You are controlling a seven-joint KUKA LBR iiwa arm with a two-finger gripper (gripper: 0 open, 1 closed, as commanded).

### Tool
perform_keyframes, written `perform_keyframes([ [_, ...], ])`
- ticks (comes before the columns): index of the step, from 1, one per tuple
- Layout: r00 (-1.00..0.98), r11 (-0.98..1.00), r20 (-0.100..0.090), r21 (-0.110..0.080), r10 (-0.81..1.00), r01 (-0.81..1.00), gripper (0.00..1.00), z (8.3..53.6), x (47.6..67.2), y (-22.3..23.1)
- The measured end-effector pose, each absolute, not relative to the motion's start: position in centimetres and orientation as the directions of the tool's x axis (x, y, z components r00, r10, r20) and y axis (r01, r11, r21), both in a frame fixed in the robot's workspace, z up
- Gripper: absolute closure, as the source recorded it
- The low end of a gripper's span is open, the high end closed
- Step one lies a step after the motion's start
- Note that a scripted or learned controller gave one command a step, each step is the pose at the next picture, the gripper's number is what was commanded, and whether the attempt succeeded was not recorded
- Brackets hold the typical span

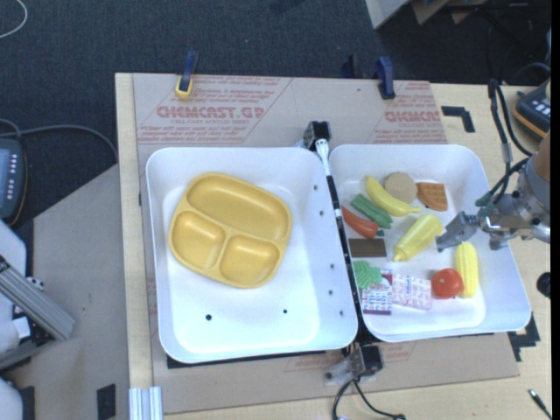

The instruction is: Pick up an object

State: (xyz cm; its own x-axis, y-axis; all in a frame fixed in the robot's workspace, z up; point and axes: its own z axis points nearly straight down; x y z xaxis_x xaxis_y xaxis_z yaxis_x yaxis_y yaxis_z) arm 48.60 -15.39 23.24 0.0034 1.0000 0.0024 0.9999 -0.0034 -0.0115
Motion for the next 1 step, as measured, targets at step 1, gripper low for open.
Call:
perform_keyframes([
  [1,0.0,0.0,0.0,0.001,1.0,1.0,0.0,23.81,48.85,-15.39],
])
